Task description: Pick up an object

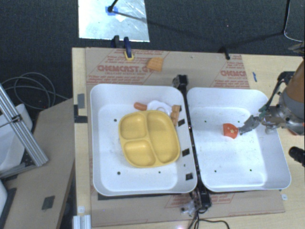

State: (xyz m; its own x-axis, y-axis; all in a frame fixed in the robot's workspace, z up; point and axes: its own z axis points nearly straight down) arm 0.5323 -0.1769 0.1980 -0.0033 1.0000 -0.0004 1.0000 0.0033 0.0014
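Over the right-hand shallow white bin (267, 175), the grey arm's two-finger gripper (247, 126) reaches in from the right, its tip just beside a small orange-red block (230, 130) lying on the bin floor left of centre; whether it is released or clenched cannot be told, and the block sits beside it, not visibly held. Left-hand white bin (102, 175): a yellow three-compartment plastic tray (148, 139), a small orange sausage-shaped piece (140, 106) and a tan brown piece (175, 112) near its back edge.
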